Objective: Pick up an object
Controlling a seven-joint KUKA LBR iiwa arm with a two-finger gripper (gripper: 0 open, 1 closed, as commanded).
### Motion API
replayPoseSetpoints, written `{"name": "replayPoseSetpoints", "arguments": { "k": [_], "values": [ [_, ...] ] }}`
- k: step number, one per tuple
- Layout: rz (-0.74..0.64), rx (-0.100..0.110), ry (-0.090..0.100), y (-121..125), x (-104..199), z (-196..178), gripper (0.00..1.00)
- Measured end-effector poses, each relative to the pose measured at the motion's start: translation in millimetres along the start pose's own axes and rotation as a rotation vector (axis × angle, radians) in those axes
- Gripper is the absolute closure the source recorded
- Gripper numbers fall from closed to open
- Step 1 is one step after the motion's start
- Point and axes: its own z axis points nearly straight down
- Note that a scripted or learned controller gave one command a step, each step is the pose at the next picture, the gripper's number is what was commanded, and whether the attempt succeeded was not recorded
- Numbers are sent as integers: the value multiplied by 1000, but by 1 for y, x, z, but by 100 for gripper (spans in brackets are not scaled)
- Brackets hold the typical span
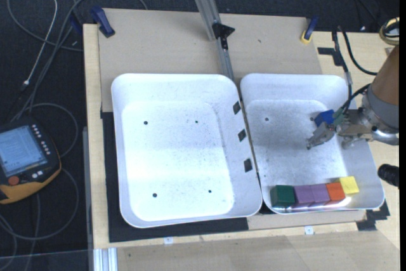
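Camera view: a blue block (325, 117) is being hovered over by the gripper (315, 139), its finger state and the block's long axis indiscernible.

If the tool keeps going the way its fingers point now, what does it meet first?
The tool points down and leftward over the right bin. Its line probably ends on that bin's bare speckled floor; the colored blocks sit off to the near edge. Height above the floor is unclear.

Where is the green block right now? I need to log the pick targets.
The green block lies in the right bin, at its near edge toward the left corner, at the left end of a row beside the purple block.
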Motion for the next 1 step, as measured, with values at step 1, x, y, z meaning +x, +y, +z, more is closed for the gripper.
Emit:
{"name": "replayPoseSetpoints", "arguments": {
  "k": [1],
  "values": [
    [-3, -1, -1, 106, -14, 55, 0]
  ]
}}
